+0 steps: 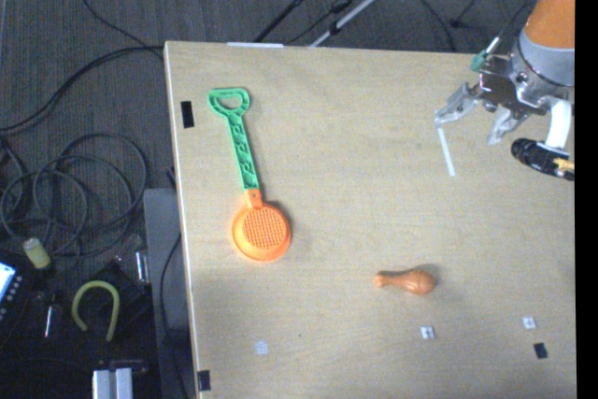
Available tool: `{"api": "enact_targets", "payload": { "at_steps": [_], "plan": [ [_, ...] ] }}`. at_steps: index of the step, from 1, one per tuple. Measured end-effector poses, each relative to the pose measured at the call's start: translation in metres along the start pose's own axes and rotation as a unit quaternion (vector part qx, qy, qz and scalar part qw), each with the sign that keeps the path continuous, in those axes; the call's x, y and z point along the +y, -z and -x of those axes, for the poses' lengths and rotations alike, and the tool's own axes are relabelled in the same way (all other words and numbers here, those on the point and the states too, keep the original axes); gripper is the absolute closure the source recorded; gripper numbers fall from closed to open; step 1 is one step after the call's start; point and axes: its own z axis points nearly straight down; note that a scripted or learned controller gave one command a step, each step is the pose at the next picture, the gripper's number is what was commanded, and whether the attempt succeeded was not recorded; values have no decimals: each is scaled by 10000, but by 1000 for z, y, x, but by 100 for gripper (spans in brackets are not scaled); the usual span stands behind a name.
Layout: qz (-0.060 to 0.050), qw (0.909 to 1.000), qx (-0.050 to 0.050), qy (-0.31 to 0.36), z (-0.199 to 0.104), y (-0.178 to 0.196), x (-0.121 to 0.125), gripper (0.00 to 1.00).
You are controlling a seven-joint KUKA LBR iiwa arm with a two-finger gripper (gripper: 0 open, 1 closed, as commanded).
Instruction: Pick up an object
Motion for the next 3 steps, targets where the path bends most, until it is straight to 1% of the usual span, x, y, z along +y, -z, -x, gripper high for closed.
{"api": "enact_targets", "payload": {
  "at_steps": [1, 2, 3],
  "plan": [
    [11, 9934, -1, 1144, -2, -12, 29, 0],
    [16, 9822, -1, 1879, -6, 25, 39, 0],
    [-4, 9895, 11, 1444, 27, -98, -6, 0]
  ]
}}
